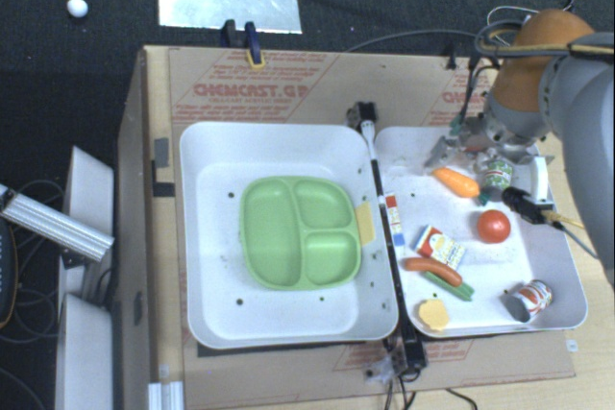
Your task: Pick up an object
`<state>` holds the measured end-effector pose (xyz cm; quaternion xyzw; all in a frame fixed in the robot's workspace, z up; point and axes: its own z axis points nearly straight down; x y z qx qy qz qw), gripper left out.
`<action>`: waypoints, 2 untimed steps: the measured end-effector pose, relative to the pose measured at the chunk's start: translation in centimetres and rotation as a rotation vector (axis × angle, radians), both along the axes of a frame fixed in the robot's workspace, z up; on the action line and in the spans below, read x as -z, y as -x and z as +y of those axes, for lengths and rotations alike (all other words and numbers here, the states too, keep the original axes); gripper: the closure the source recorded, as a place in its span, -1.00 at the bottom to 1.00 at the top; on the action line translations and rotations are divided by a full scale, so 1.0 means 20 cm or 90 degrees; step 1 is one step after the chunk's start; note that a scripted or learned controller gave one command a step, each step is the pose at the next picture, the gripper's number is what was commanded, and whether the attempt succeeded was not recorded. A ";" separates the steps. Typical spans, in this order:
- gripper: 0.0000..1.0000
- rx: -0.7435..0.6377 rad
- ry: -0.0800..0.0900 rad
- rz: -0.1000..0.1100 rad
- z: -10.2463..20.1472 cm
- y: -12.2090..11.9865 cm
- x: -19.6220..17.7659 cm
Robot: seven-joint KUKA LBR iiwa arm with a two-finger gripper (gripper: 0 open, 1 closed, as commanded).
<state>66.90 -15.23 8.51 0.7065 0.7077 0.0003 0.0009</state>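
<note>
Camera view: the claw (480,152) sits at the upper right of the frame, low over the right bin (567,288); whether it is open or closed cannot be determined. Just below it lies an orange carrot (455,181). That bin also holds a tomato (493,226), a sausage (432,270) and a can (529,298). The left bin (207,206) holds a green divided tray (298,232).

"CHEMCAST GP" on brown bench sheet (252,91)

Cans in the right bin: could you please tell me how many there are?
2: one can upright at the bin's far end beside the claw, another can lying near the front right corner. The arm may hide others.
</note>
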 end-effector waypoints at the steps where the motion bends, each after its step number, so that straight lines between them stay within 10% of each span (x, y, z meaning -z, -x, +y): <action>1: -1.00 0.000 0.000 -0.001 -0.03 0.00 0.00; 2: -1.00 0.000 0.000 -0.002 -0.06 0.00 0.00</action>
